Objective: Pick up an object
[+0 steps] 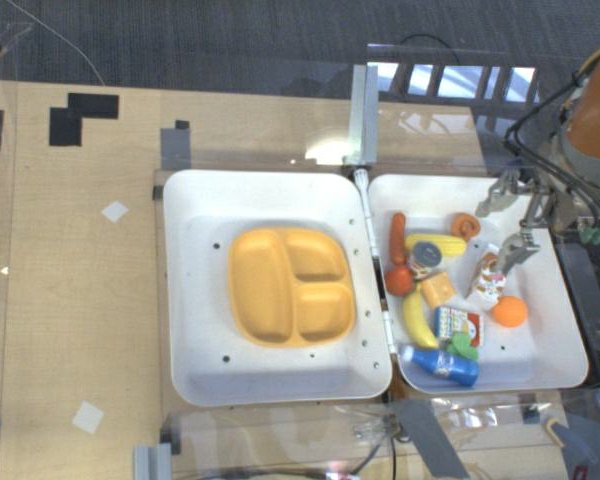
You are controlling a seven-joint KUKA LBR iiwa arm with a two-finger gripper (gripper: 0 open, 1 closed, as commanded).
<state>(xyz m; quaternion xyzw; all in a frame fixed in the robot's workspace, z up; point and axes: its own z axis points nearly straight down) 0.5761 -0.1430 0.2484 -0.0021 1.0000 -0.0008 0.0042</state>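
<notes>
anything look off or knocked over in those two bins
Nothing looks spilled or damaged. The toys sit jumbled in the right bin: banana, orange and blue bottle lie loosely together. The yellow divided tray sits flat in the left bin.

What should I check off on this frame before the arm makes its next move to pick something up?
1. Gripper over the right bin: ok, it hangs above the bin's upper right part.
2. Nothing between the fingers yet: ok, they stand apart with no item in them.
3. Target within reach below: ok, a small white and red packet lies just beneath the gripper.
4. Target free of neighbours: cannot tell, the orange ball sits close to the packet.
5. Left bin ready as a drop spot: ok, it holds a yellow tray with three compartments.
</notes>
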